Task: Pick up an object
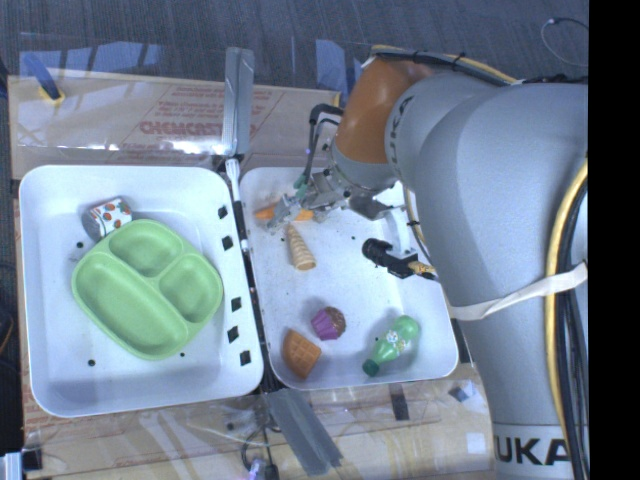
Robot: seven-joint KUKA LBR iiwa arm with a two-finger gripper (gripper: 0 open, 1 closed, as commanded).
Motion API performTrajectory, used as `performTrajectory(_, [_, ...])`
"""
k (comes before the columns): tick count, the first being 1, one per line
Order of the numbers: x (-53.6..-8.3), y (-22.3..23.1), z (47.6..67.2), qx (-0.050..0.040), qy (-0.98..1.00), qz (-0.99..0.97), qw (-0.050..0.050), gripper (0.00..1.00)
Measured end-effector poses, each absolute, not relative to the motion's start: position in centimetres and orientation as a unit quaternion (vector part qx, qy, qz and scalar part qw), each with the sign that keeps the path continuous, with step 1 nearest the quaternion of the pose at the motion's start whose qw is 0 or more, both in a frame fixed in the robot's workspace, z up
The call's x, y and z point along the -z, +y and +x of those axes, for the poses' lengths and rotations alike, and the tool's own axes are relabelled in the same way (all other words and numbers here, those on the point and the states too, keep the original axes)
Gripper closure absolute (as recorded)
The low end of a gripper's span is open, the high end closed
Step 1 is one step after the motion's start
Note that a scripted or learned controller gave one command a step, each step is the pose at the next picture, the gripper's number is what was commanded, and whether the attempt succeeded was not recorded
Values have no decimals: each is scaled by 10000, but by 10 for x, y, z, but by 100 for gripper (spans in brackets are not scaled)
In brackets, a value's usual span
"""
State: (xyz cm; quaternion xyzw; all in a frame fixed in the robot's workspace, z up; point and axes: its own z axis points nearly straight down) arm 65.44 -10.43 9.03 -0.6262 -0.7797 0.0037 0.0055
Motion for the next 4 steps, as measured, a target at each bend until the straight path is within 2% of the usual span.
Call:
performTrajectory(1, [-92, -103, 583, -8, -7810, -6245, 14, 0])
performTrajectory(2, [-92, -98, 632, -4, -7831, -6219, 3, 0])
performTrajectory(3, [-103, -97, 633, -3, -7846, -6199, 5, 100])
performTrajectory(4, [-94, -138, 589, -1, -8757, -4829, -3, 100])
